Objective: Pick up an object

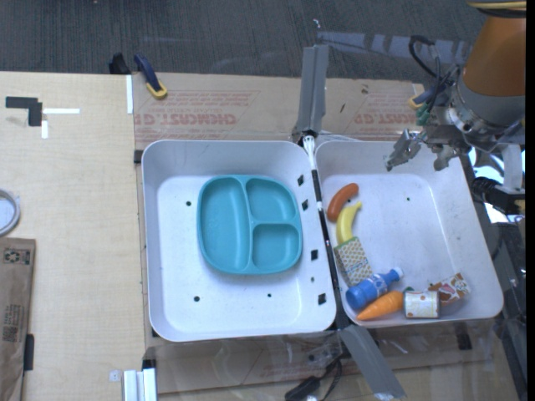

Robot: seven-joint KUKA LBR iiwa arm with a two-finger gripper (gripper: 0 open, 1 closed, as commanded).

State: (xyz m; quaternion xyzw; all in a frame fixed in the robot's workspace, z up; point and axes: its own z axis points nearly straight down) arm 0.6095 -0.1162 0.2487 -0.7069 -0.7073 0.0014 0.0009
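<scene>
Several small items crowd the right bin's (468, 224) near corner; the tool (422, 150), fingers spread apart over its far rim, risks pinching two together

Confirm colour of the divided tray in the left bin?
Teal blue all over; the divided tray shows clearly in the camera view.

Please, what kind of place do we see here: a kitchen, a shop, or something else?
Most likely a robot lab bench, not a kitchen: two white bins sit side by side, toy food such as a banana lies in one, and a robot arm hangs over them.
</scene>
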